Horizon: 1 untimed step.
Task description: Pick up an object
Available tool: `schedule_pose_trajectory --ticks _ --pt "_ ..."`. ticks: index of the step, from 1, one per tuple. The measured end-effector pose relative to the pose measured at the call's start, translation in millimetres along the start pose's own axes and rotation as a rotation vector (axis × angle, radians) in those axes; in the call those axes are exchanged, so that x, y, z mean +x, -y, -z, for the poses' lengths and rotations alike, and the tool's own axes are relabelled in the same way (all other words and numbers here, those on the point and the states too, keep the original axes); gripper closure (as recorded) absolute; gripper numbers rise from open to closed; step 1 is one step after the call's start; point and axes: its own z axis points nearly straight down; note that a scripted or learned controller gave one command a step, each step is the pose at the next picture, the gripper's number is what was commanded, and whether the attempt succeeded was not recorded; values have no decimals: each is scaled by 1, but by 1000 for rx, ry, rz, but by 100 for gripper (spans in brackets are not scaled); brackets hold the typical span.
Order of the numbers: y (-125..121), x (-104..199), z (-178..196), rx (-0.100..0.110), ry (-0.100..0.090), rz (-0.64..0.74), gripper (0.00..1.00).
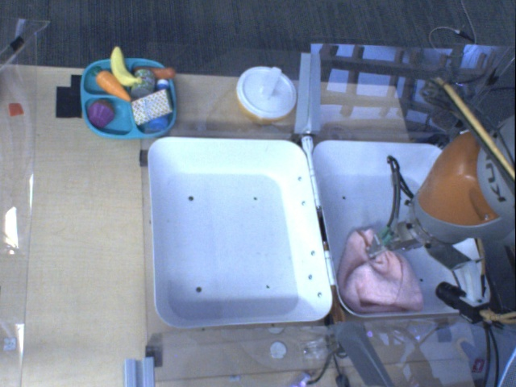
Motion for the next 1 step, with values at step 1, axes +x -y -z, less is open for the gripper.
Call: schedule_pose_trajectory --ticks 1 --pt "25 -66 -9 7 -5 -268 100"
